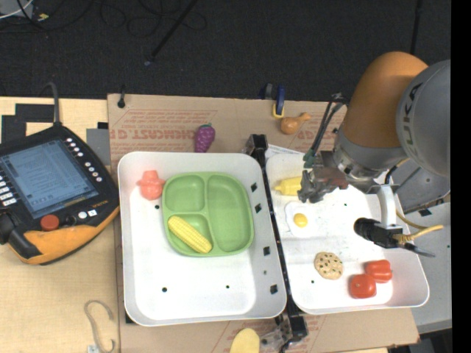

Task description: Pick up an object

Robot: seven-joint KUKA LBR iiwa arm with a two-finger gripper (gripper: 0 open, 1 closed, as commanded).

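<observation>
Watching feed: arm [397,116] is in from the right, wrist low over the right bin.
Left bin [193,300]: I see a green divided plate [208,213] in it, corn cob [190,234] in the plate's lower-left section, pink toy [150,184] just beside the plate at upper left.
Right bin [412,285]: holds the likely targets. Yellow piece [289,187] at the bin's upper left, fried egg [300,219] below it, cookie [328,265] lower down, red blocks [370,279] at lower right.
Outside bins: teach pendant [51,186] far left on the bench, purple toy [204,137] and orange toy [293,123] on cardboard behind, yellow thing [245,340] at bottom edge.
Gripper [309,194]: low, just beside the yellow piece and above the egg. Too dark and small, so I cannot tell how it is set, and nothing shows pinched in it.
Progress: my read is early to mid. Approach looks done, but no grasp confirmed and nothing lifted.
Left to do: close on one object, probably the yellow piece or egg, then raise it clear of the bin.
</observation>
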